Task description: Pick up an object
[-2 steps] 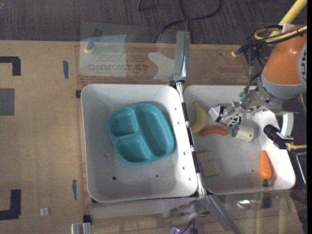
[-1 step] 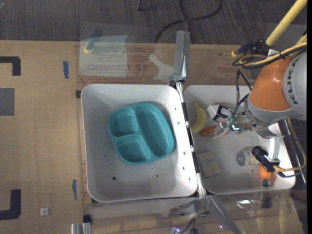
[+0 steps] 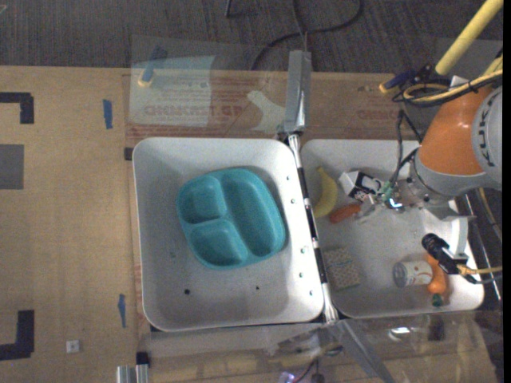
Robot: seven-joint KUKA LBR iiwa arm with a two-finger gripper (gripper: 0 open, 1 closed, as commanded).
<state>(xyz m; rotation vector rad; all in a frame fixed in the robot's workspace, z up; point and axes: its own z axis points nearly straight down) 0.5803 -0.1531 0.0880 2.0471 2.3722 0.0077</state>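
Arm enters from R. Tool sits low in the upper-mid part of the R bin; I can't tell if it's open or closed from this angle. Candidate objs, all in the R bin: red-orange piece just L of the tool tip, banana beside it against the bin's L wall, b/w packet just above, tan mesh pad lower L, white can and orange item lower R, touching. L bin holds a teal divided plate. Both bins rest on the surface.
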